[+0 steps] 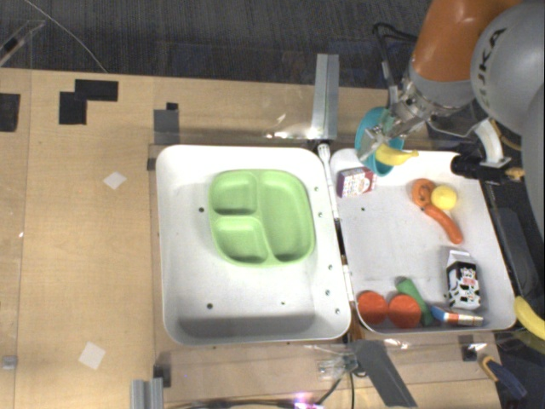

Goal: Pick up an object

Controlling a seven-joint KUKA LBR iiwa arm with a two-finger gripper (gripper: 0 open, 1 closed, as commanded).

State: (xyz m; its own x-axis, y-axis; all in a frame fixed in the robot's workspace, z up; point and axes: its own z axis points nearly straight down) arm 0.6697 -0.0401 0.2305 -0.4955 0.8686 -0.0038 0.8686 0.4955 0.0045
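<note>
On the left side of the bench, a white bin [170, 228] carries a green divided tray [260, 216] lying flat in its middle. Just across the divide, the right bin [392, 241] holds the pickable clutter: a small purple-and-white carton [355, 181] against its left wall, a teal cup [371, 140] in the far-left corner with a yellow banana-shaped piece [394, 154] touching it, then an orange and yellow fruit pair [433, 196] and a cow-print carton [462, 284] further right. Red and green toy vegetables [392, 307] line the near wall.

The gripper [398, 123] sits low over the far-left corner, directly at the teal cup and the yellow piece, under the arm's orange band. Its tip merges with the cup's rim from this angle, so whether it is spread or closed, or has hold of anything, cannot be told.

The step in hand appears to be the grasp itself, with the cup or the yellow piece the likely target. Doing it well probably means committing to one of the two. Closing across both at once risks squeezing one out. The corner is tight, with the bin's walls near on two sides, so a straight vertical descent and a straight lift look safer than any sideways drag. The cup's thin rim should offer a firmer bite than the piece's rounded surface. A slow first rise would show early whether anything came up with it.
</note>
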